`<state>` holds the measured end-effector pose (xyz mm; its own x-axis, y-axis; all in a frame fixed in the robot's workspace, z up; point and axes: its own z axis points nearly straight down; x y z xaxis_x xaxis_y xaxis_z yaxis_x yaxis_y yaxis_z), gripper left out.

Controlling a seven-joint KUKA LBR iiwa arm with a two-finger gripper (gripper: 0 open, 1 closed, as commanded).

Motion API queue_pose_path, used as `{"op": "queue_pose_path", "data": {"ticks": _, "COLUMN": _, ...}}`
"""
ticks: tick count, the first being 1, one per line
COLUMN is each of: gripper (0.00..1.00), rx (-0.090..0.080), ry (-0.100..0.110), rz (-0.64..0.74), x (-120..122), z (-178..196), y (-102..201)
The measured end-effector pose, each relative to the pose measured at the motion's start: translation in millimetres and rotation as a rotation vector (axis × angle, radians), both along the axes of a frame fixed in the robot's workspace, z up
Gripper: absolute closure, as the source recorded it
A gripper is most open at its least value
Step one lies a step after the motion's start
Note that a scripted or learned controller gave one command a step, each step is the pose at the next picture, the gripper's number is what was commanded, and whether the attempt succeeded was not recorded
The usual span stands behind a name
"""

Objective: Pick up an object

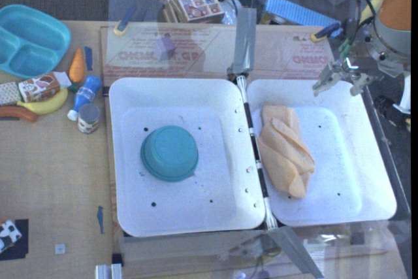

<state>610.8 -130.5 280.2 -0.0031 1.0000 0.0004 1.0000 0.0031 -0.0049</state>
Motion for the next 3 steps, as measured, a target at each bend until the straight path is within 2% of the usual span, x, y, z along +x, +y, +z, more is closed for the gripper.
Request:
{"op": "queue_pose_path", "data": {"ticks": 1, "gripper": 0.0, "rx": 0.001, "ry": -0.001, "rz": 0.155, "x": -38, "z": -91, "y": 46}}
{"op": "queue_pose_path", "data": {"ticks": 2, "gripper": 0.0, "rx": 0.0, "ry": -0.015, "rz": 0.212, "x": -49, "z": -192, "y": 7}}
{"op": "queue_pose_path", "data": {"ticks": 3, "gripper": 1.0, "rx": 0.0, "ry": -0.017, "rz": 0.207, "x": -48, "z": -184, "y": 5}}
